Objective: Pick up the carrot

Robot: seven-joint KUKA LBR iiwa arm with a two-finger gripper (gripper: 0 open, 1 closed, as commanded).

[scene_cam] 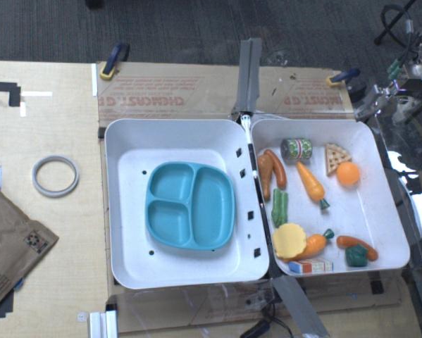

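Note:
The carrot [310, 181] lies in the right bin [380, 210], near its middle. It is long and orange, slanted, with its green stem end [325, 204] pointing to the lower right. A green can [296, 148] sits just above its tip and an orange ball [348, 174] lies to its right. A shorter orange vegetable with a green top [317, 243] rests lower down against a yellow piece [289, 240].
The right bin also holds sausages [271, 169], a green pod [280, 207], a waffle wedge [335, 156], a red-orange vegetable [352, 243] and a small box [311, 266]. The left bin [126, 189] holds a blue divided plate [191, 206]. A tape ring [56, 175] lies on the bench.

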